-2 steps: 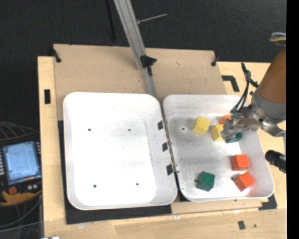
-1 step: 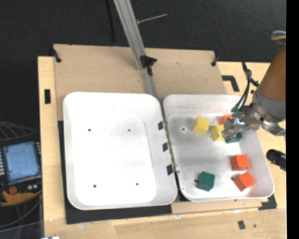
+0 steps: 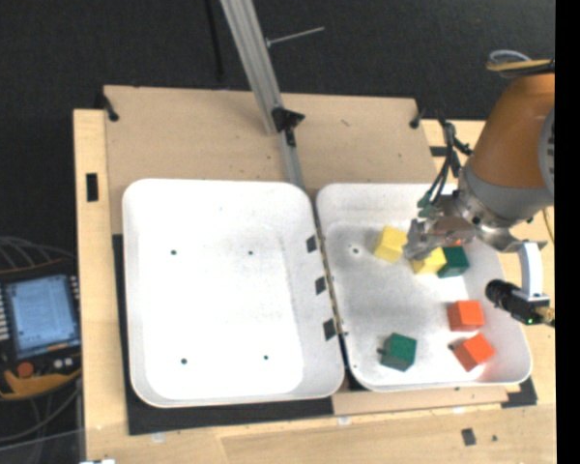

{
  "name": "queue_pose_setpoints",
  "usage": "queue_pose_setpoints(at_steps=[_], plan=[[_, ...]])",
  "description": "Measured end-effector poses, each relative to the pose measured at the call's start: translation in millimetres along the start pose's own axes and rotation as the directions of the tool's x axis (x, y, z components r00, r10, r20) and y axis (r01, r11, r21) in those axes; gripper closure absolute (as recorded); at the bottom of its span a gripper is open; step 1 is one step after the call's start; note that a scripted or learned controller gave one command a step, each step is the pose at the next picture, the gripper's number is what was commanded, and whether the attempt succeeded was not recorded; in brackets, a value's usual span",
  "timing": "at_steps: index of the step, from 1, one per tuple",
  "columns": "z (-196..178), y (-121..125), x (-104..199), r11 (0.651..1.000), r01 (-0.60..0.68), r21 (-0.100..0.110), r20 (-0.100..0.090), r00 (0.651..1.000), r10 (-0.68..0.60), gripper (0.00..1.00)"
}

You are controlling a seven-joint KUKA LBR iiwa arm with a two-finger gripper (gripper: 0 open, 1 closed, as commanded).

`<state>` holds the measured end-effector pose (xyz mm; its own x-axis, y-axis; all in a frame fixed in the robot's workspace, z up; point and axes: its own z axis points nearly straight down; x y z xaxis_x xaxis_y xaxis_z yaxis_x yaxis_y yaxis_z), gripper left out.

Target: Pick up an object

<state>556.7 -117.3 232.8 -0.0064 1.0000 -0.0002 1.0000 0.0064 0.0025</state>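
At far left, off the bench edge, a handheld pendant point(image 3: 41, 319) with a lit screen lies well left of the right bin point(image 3: 367, 361) — the landmark for everything that follows. Just beside that bin's left wall sits the left bin point(image 3: 222, 288), the two touching along clips. Within the right bin, a yellow block point(image 3: 391, 244) lies near the upper middle, a green block point(image 3: 398, 351) toward its lower middle. Over its upper right the gripper point(image 3: 427, 243) is down among a second yellow block point(image 3: 431, 262) and a dark green block point(image 3: 453, 262) (its state cannot be told — the wrist covers it). Two orange blocks point(image 3: 466, 314) point(image 3: 474, 351) rest toward the bin's lower right.
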Motion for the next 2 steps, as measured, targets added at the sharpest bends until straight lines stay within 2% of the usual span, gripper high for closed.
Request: queue_pose_setpoints(at_steps=[2], plan=[[13,55,96,1.000,0.001,0.000,-0.001,1.000,-0.001,1.00]])
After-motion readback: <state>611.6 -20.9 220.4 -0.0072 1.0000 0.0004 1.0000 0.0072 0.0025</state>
